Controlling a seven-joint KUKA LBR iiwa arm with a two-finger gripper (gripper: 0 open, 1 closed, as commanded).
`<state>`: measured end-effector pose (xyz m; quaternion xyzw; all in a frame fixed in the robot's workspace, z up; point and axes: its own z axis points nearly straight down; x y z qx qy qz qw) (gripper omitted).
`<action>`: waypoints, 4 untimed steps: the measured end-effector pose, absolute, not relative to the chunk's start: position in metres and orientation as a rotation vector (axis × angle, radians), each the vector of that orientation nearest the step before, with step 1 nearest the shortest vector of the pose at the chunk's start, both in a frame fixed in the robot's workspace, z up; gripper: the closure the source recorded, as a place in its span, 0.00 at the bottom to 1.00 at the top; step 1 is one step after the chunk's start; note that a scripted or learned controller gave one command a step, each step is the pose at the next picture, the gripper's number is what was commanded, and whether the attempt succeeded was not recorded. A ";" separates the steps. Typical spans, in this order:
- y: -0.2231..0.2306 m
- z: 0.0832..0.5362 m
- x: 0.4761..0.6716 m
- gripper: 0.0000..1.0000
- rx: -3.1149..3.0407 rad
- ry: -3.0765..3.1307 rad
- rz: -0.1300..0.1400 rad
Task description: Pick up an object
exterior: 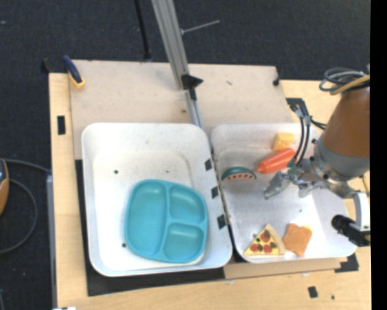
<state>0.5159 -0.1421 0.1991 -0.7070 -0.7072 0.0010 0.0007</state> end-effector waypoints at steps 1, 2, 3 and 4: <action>-0.144 0.156 0.512 0.00 -2.220 -2.220 0.003; -0.146 0.170 0.514 1.00 -2.229 -2.221 -0.003; -0.158 0.221 0.518 1.00 -2.229 -2.225 -0.005; -0.159 0.272 0.520 1.00 -2.223 -2.230 -0.005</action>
